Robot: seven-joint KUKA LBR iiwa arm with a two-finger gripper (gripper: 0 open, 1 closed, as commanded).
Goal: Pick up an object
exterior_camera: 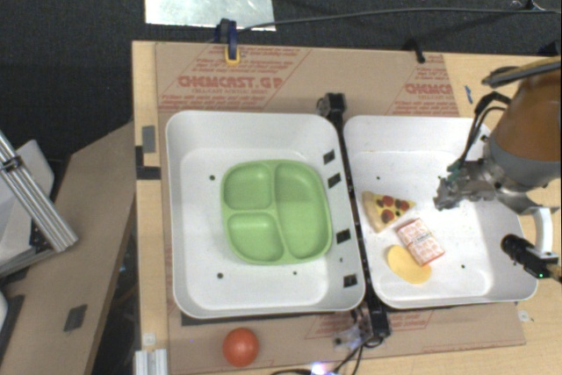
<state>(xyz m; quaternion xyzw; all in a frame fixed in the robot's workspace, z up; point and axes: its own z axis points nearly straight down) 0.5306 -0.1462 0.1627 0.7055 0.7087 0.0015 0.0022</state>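
The arm point(527, 136) runs off the right edge; the gripper point(450, 189) is too small to read.

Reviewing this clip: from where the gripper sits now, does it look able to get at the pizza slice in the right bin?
Probably yes. The gripper is over the right bin, beside the pizza slice, with bare bin floor between them. The small red-and-white packet and yellow piece lie nearer the camera, off that path.

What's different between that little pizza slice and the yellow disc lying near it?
The pizza slice is a wedge, tan with red spots; the yellow disc is round and plain yellow. The pizza slice lies fully in the open, while the yellow disc is partly covered by a small red-and-white packet. The slice sits farther up the bin than the disc. Both lie flat in the right bin.
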